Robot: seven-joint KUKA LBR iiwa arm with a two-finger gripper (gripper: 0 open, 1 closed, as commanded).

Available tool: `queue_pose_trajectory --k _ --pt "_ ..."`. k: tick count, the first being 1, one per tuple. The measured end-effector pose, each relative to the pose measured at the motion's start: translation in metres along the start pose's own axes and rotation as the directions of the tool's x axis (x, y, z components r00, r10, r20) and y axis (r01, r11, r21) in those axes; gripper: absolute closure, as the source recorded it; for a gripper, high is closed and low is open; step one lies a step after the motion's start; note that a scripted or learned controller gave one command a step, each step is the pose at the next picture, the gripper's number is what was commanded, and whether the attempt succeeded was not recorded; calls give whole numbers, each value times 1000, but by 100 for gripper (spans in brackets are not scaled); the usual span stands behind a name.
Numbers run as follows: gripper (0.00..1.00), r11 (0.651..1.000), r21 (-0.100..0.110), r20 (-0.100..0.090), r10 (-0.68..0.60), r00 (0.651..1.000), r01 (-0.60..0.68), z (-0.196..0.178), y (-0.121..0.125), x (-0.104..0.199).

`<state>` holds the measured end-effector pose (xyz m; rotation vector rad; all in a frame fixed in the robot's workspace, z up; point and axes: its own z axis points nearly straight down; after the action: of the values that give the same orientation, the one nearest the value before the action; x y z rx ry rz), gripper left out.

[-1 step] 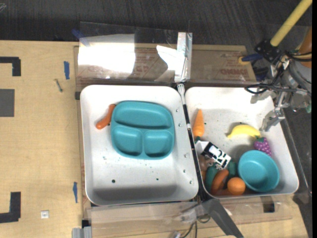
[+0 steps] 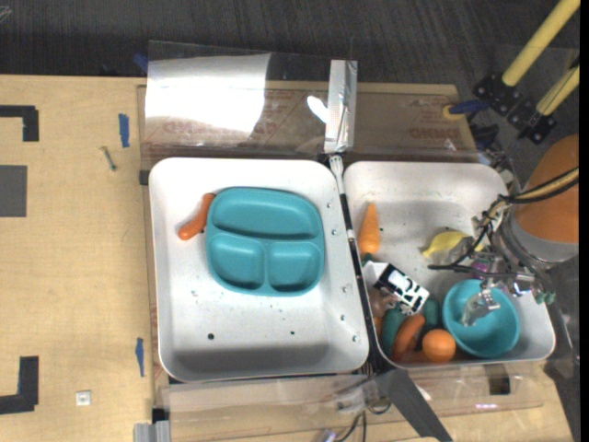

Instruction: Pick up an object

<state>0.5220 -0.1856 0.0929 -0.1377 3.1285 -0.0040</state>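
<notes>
In the right bin (image 2: 433, 184), my gripper (image 2: 478, 308) hangs over the inside of a teal bowl (image 2: 481, 328) at the front right, wires bunched above it. I see nothing held in it. A yellow fruit-like piece (image 2: 445, 243) lies just behind and left of the bowl. An orange ball (image 2: 439, 344) rests by the bowl's left rim. An orange carrot (image 2: 369, 228) lies along the bin's left wall. A black-and-white toy (image 2: 402, 289) sits near the middle left, with a dark green piece (image 2: 394, 321) and a red-orange piece (image 2: 408, 333) in front of it.
The left bin (image 2: 175, 274) holds a teal divided plate (image 2: 264, 238) and a small orange carrot (image 2: 193, 219) against the plate's left edge. The arm's orange band (image 2: 557, 199) looms over the right bin's right wall. Yellow poles (image 2: 550, 26) stand at the back right.
</notes>
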Motion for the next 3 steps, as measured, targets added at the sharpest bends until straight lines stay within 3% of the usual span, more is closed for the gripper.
queue_pose_trajectory --k 1,2,3 --pt "0 994 -3 5 106 994 -106 2 64 -70" --pt "0 976 3 15 220 975 -220 1 76 -46" --pt "0 985 3 20 175 984 -175 -2 74 13"
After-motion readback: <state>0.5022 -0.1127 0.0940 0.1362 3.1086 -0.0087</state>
